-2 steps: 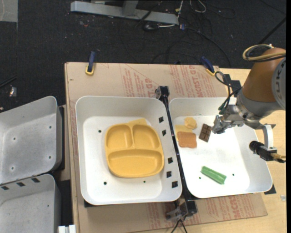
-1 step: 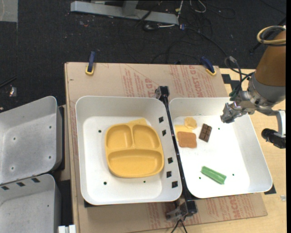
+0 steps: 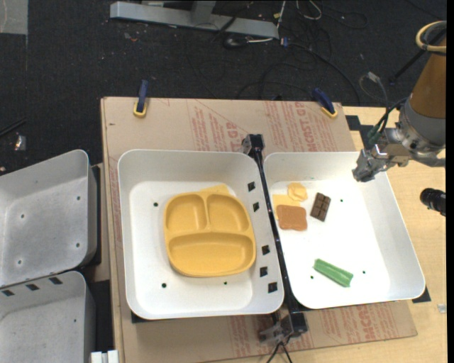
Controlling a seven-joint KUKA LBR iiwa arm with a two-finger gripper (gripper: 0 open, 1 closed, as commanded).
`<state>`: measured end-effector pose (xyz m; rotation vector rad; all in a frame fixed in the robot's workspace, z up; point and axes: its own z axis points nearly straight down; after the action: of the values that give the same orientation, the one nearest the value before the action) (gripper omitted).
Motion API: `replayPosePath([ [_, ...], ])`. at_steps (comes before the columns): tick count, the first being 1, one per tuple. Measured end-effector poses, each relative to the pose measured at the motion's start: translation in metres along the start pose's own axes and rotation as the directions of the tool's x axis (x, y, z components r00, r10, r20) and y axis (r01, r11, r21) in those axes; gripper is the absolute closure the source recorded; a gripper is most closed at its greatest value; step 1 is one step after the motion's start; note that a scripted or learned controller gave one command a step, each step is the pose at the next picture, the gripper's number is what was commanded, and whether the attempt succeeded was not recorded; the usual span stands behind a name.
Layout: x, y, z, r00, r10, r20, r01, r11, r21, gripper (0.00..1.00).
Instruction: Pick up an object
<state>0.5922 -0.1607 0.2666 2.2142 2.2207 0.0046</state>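
Green stick [image 3: 333, 273], long axis pointing lower-right, right bin [image 3: 397, 234]

Setting: dark floor around a cardboard-covered tabletop.
Black carpet-like floor [image 3: 64, 64] carried loose cables [image 3: 284, 28] and a grey metal bar [image 3: 191, 18] at top; brown cardboard sheet [image 3: 213, 124] was clamped by two yellow clips [image 3: 141, 106]; lighting was even.

A yellow plastic divided tray [image 3: 210, 235] sits in the left shallow white bin [image 3: 135, 213]. In the right white bin [image 3: 397, 234], 4 small objects lie, the grey gripper [image 3: 367, 170] at its far edge.
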Motion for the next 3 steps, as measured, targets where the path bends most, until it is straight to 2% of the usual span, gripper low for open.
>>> replayPosePath([
  [2,0.107,-0.004,0.004,1.0,-0.005,-0.004,0.005,1.0,0.008,1.0],
  [3,0.159,-0.017,0.001,1.0,-0.005,-0.004,0.005,1.0,0.008,1.0],
])
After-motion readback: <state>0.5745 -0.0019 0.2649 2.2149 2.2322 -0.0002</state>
